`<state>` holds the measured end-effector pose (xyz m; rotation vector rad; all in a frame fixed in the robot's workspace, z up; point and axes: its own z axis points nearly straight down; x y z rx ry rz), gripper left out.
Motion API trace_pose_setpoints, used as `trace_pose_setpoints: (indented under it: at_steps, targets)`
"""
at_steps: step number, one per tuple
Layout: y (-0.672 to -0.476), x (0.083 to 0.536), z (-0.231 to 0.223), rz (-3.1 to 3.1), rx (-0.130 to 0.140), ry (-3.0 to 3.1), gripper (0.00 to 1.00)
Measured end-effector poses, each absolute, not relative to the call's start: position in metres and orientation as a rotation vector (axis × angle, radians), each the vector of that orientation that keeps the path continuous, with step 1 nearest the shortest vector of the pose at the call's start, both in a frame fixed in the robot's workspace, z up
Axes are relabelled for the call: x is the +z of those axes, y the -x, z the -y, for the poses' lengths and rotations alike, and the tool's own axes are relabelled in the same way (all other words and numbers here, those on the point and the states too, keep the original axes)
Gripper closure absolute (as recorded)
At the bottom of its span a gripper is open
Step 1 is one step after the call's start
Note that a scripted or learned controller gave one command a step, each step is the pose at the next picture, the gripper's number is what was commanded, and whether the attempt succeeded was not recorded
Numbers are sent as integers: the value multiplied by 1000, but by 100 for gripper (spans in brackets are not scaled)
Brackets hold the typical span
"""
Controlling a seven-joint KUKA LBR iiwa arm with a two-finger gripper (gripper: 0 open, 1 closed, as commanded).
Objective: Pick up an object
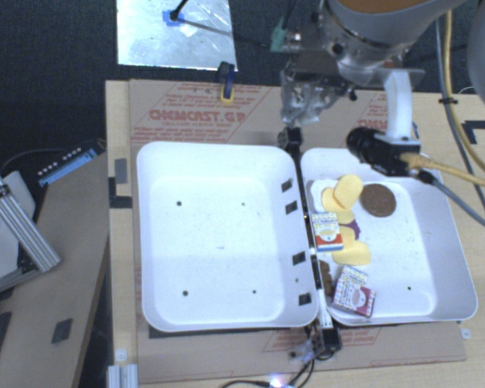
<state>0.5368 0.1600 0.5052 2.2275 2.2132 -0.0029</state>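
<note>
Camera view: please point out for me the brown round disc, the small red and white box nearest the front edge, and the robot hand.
brown round disc (379, 200), camera view, middle of its top face.
small red and white box (354, 291), camera view, centre of its printed top.
hand (293, 136), camera view, dark lower tip.

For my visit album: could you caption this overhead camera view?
Robot hand poised above two white bins; right bin holds yellow pieces, a brown disc and small cartons.

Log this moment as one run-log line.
task: pick up an object | end effector: above bins' far edge, nothing seen held | right bin: yellow pieces, brown disc, two small cartons | left bin
</note>
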Motion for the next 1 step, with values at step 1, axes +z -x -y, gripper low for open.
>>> trace_pose_setpoints:
  at_steps: [1]
  targets:
    - [-511, 537, -173, -2225, 7, -2215, 100]
